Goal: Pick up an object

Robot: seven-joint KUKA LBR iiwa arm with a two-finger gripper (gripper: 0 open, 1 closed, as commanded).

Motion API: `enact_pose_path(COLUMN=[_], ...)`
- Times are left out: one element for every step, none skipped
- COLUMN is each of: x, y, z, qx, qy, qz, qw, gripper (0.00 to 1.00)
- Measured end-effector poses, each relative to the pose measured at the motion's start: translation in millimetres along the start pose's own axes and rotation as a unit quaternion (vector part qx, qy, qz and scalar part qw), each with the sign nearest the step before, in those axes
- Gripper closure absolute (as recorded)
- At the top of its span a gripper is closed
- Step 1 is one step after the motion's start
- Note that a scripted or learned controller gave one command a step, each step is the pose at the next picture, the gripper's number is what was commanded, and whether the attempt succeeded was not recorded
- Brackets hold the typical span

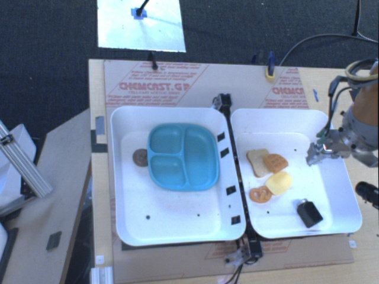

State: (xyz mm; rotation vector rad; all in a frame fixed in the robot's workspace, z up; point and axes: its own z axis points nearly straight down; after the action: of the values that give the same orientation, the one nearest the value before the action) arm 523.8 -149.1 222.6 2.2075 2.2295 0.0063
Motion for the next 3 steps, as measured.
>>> enact_pose_path(x=[45.4, 91.6, 140.4], y=[16.7, 32.6, 59.7], z=[5.1, -3.2, 6.7], qx=[0.001, 0.001, 0.001], qy=[0.0, 0.0, 0.001], qz=[0.0, 0.0, 0.0], qw=[1.0, 1.0, 1.0], gripper=[1.0, 1.0, 1.0])
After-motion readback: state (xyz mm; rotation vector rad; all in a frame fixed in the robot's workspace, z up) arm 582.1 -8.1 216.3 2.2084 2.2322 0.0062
